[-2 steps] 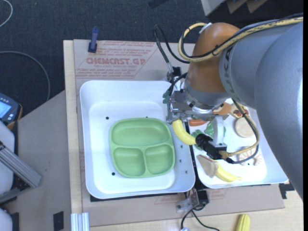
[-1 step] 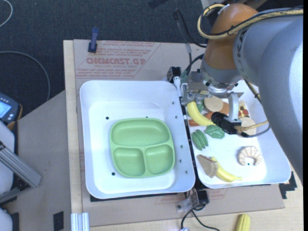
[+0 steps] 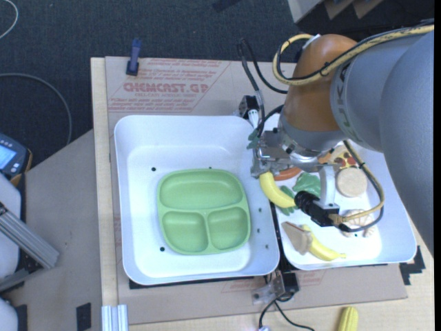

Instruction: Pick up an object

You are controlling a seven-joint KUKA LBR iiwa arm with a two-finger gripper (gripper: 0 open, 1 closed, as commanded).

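Banana (image 3: 274,191) lies at left edge of right bin (image 3: 396,243), just under gripper (image 3: 267,163). Cannot tell gripper state, wrist hides it. Banana probably light toy, smooth, curved, may slip; best hold across middle, narrow way.

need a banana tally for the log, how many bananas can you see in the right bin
2: one banana at the right bin's left edge beneath the gripper, a second banana near its front edge. The arm may hide more.
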